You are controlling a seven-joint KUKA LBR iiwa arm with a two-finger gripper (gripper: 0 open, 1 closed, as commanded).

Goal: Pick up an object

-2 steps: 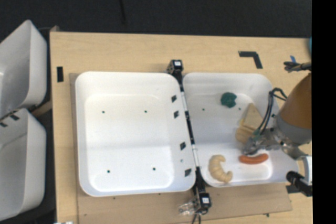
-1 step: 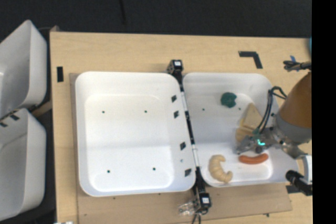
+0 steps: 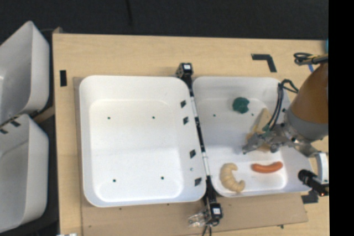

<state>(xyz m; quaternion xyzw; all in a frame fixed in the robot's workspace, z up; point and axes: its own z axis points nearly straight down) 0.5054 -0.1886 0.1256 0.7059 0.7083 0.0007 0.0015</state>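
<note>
Arm (image 3: 310, 102) reaches in from the right over the right bin (image 3: 221, 88), pincer (image 3: 255, 145) low near the bin floor around the middle. Can't tell whether it's released or clenched, tips too dark and small. Tan stick-like object (image 3: 260, 120) lies right by the pincer, touching or not unclear. Green lump (image 3: 240, 104) sits toward the bin's far side, apart from the pincer. Red sausage (image 3: 267, 167) and beige croissant (image 3: 232, 178) lie near the front edge, side by side. Left bin (image 3: 99, 96) beside it on the table (image 3: 138, 52)
</note>
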